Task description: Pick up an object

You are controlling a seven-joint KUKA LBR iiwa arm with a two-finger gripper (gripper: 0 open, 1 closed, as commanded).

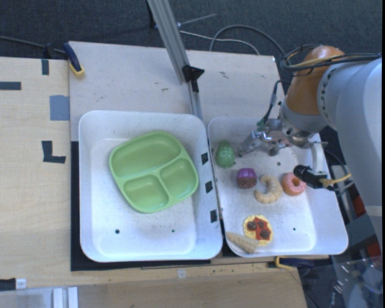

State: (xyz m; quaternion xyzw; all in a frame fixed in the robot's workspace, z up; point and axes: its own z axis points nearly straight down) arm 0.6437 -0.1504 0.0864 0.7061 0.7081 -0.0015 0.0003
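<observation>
The gripper (247, 145), whose grasp cannot be told, is poised low in the right bin (327, 236), likely for a pick, with the green toy pepper (225, 154) just beside it and the purple toy (246, 177) nearby.

The grey arm (346, 101) bends in from the right, its pincer (260, 140) hanging low and pointing left
</observation>
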